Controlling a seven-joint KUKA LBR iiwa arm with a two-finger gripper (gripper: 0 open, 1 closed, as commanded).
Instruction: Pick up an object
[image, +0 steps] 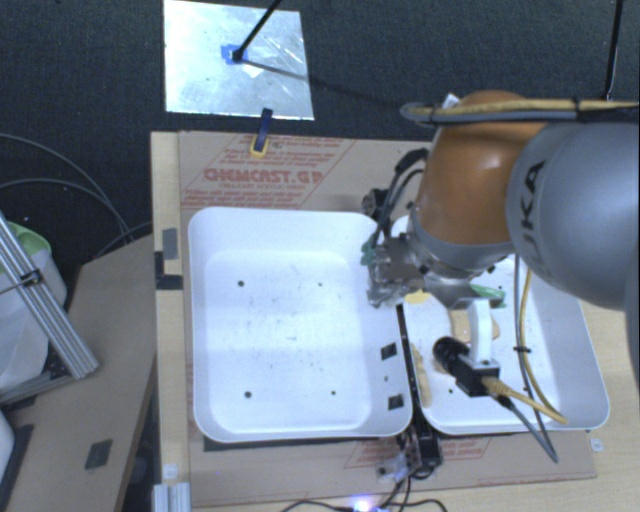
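My gripper (386, 278) hangs low over the left edge of the right bin (580, 400), close to the divide between the two bins. The big orange and grey wrist above it hides most of that bin. A thin tan strip (419, 372) lies in the right bin near its left wall. A tan piece (461, 325) and a bit of yellow (418, 298) peek out from under the wrist, and a small green thing (489, 292) shows just right of them. Whether anything sits in the gripper cannot be seen.
The left bin (215, 400) lies beside the right one, its white floor dotted with small dark specks. Both bins rest on a cardboard sheet (270, 170). A shiny metal plate (238, 60) lies behind, and an aluminium frame (45, 310) stands at the far left.
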